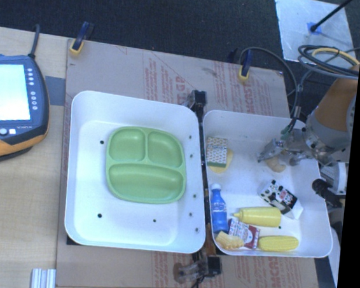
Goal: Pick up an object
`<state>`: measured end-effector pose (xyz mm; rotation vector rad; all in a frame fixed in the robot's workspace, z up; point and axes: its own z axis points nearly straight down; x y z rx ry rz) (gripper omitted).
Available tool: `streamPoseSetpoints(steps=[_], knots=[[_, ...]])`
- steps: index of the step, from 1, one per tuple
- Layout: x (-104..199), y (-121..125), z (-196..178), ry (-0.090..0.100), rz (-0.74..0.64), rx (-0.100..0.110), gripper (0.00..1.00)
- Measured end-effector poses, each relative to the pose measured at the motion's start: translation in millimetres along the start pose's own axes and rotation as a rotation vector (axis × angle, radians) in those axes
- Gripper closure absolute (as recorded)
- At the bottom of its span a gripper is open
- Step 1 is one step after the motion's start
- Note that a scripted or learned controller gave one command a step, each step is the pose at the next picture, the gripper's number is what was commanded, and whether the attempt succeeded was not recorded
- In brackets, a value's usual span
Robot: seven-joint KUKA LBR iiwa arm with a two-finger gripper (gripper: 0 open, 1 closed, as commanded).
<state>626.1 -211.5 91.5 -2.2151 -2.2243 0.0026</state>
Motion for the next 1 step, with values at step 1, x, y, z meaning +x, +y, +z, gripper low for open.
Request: streamPoseSetpoints(steps=[1], knots=[[6.0,30.5,-1.0,0.0,0.0,-0.001,0.0]])
